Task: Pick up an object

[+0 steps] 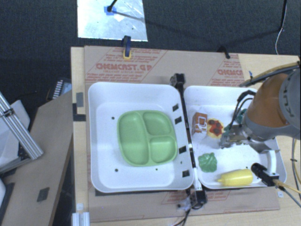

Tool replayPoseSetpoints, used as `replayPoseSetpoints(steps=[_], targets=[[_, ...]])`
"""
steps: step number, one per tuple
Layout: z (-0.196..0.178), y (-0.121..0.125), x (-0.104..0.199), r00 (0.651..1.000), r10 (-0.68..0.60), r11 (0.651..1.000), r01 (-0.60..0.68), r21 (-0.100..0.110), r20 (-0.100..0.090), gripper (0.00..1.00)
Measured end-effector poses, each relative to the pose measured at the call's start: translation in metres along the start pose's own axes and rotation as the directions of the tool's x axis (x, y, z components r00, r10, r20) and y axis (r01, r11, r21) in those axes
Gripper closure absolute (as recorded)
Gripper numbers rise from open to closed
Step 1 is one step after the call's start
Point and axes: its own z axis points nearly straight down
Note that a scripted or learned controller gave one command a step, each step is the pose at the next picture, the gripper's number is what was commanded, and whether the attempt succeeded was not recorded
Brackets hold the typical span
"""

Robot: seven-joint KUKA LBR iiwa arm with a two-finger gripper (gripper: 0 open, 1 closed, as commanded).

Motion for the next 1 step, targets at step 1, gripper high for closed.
replayPoseSetpoints(steps=[1], targets=[[-0.0498, -0.0078, 0.0023, 1.0, -0.003, 1.0, 0.003, 0.001, 0.0, 1.0]])
